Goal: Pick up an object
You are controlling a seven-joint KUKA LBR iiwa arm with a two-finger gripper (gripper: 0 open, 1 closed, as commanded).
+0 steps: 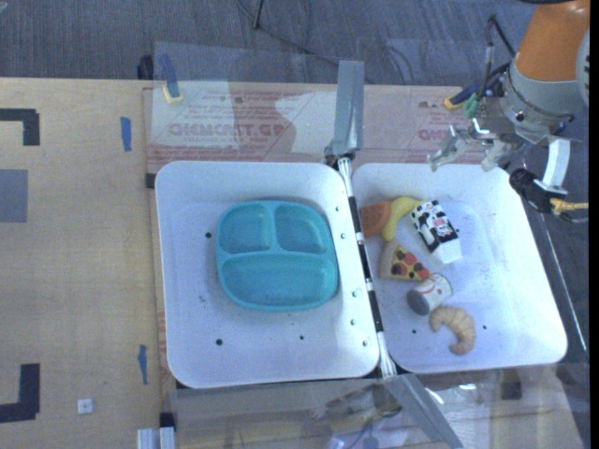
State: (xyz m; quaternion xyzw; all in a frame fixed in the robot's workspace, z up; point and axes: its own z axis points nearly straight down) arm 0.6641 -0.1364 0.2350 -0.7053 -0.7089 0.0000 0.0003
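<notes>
In the right bin (524,279) six small things lay in a loose group toward its left side: one orange piece (375,219), one yellow banana (403,210) touching it, one black-and-white carton (436,230) just beside the banana, one pizza slice (407,265) below them, one small white and red cylinder (428,296), and one croissant (455,328) nearest the front edge. None of them was lifted. The right half of this bin was bare white floor, so there was open room between the group and the right wall.

The tool (468,148) stood above the back edge of the right bin, well apart from all six things, and nothing was between its fingers. I could not tell if the fingers were spread or pressed together. The grey arm with its orange band (552,45) came in from the upper right corner.

The left bin (182,279) held one teal plate (277,254) with three compartments, near the middle, with free white floor around it on all sides. The two bins touched along a thin middle ridge.

Both bins rested on a pale wooden desk (75,269) with black marks and blue tape pieces. Behind the desk there was dark grey floor (112,17) with cables.
</notes>
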